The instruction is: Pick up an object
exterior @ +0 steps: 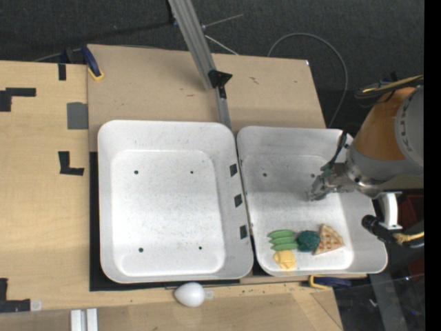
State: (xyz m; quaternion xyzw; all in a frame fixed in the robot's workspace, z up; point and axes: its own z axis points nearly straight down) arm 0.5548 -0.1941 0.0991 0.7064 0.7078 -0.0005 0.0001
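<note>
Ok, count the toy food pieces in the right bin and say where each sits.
4, clustered near the right bin's front edge: green pea pods, a yellow piece just below them, broccoli beside them, and a pizza slice furthest right.

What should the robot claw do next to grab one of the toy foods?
Probably slide toward the near edge of the right bin and come down over the toys. The claw sits above bare bin floor, while the pizza slice, broccoli, green pods and yellow piece are clustered closer to the front rim.
</note>
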